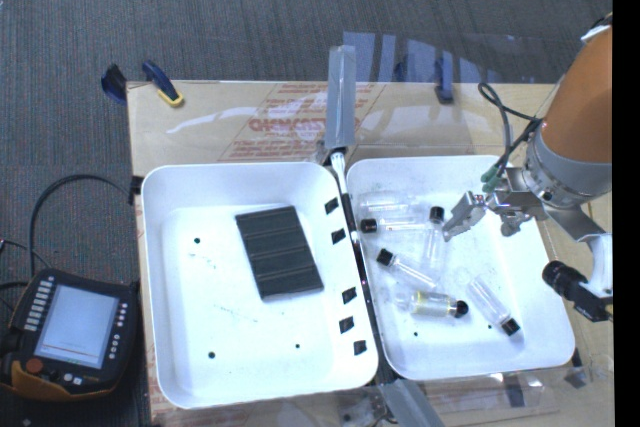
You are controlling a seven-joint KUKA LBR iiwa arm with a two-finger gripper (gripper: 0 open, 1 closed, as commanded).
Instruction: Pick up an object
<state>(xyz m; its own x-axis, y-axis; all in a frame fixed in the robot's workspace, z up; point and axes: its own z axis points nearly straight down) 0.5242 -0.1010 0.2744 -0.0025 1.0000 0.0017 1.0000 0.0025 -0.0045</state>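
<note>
Several clear vials with black caps lie in the right bin [560, 340]: one near the bin's left wall [395, 211], one in the middle [405, 267], a yellowish one [437, 305] toward the front, and one at the front right [493, 301]. A dark ribbed rectangular block [279, 252] lies flat in the left bin [165, 355]. My gripper [487, 218] hangs over the back right part of the right bin, just right of a black-capped vial [436, 215]. Its fingers [459, 215] are spread open with nothing between them.
A teach pendant [70, 327] with a cable sits on the floor at the lower left. Blue clamps [160, 85] hold the bench's back edge. Black clips [347, 296] line the wall between the bins. A grey upright bar [341, 105] stands behind the bins.
</note>
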